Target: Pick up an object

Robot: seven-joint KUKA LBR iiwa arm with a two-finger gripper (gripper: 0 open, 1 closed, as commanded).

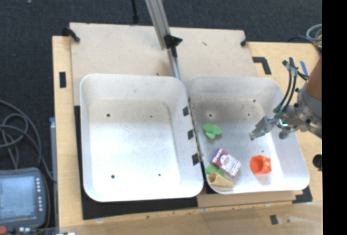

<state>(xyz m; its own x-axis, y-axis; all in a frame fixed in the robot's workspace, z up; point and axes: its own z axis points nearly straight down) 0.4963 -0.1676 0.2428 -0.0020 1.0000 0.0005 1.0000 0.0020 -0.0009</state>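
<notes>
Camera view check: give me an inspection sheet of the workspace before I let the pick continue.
Surface: wooden bench bearing left bin and right bin.
Job's things: in the right bin, green piece, purple-and-white packet, orange object, tan cone-shaped piece at the front wall.
Clutter: nothing seen.
Grippers: hand over the right bin, above and right of the objects, nothing seen between its fingers.
Cables: loops on the floor at left.
Surroundings: metal rail, pendant screen.

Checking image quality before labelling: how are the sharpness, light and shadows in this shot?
Camera view: soft and slightly blurred overall; even light, no harsh glare on the white bins; grey smudgy shading on the right bin's floor; the gripper looks blurry, the orange object stays distinct.
</notes>
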